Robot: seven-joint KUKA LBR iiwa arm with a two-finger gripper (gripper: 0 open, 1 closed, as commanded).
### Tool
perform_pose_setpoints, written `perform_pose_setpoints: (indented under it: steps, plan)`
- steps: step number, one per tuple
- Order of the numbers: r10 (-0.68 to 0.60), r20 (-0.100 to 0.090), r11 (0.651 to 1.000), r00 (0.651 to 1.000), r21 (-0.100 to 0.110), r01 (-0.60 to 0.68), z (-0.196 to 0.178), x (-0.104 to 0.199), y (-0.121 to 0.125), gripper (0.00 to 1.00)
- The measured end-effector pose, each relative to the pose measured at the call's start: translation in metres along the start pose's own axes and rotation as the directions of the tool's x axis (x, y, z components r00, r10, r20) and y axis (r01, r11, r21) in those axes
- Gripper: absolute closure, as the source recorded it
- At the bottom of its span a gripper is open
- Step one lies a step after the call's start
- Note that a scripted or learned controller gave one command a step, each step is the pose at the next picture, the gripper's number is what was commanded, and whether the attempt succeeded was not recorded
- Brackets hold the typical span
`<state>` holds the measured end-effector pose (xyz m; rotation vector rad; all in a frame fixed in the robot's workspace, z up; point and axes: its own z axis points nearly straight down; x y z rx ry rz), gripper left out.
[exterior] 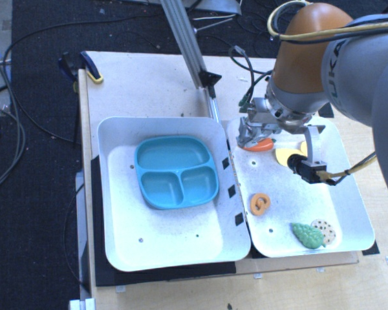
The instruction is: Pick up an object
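The end effector (253, 134) sits low over the orange piece (261, 145), which lies at the right bin's (349, 199) eleven o'clock corner, long axis three-to-nine; its grip I cannot tell.

grey arm (359, 63) with orange band (307, 28), yellow cable (323, 34), metal gripper (252, 134).

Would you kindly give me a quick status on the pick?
Gripper down in right bin, over orange piece; grasp unconfirmed. Yellow piece close alongside. Pretzel, cookie apart.
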<state>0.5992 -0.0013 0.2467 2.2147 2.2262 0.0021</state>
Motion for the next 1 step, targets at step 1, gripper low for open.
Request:
perform_pose_setpoints:
  steps: [1]
  plan:
    - [-0.001, 0.0, 1.0, 1.0, 0.004, 0.001, 0.0003, 0.0568, -0.0157, 1.0]
